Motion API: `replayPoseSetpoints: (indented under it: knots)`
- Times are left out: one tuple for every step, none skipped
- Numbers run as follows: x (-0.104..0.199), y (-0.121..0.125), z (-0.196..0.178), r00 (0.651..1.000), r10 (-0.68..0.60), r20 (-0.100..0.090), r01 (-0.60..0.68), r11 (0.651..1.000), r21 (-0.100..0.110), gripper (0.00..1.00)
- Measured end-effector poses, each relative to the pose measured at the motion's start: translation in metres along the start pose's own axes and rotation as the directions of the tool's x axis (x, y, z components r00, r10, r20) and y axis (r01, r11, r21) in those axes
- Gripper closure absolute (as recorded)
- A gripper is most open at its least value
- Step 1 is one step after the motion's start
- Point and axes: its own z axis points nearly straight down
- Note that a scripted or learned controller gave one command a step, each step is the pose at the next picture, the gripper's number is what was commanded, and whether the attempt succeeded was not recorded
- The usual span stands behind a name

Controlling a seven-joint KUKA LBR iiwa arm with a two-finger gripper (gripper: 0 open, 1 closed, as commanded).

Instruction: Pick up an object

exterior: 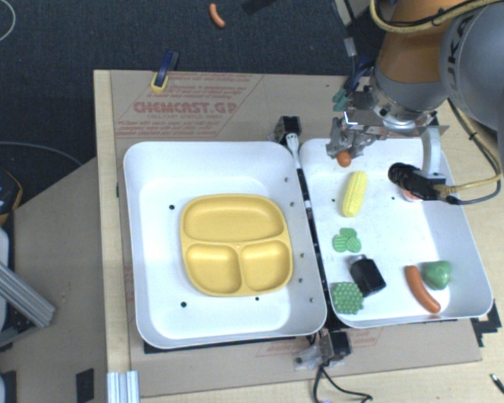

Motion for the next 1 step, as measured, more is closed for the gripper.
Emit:
replayPoseSetpoints:
  knots:
    - [0.0052,0.0,-0.0003,1.0,0.001,0.0,-0.001,1.0,0.001,1.0]
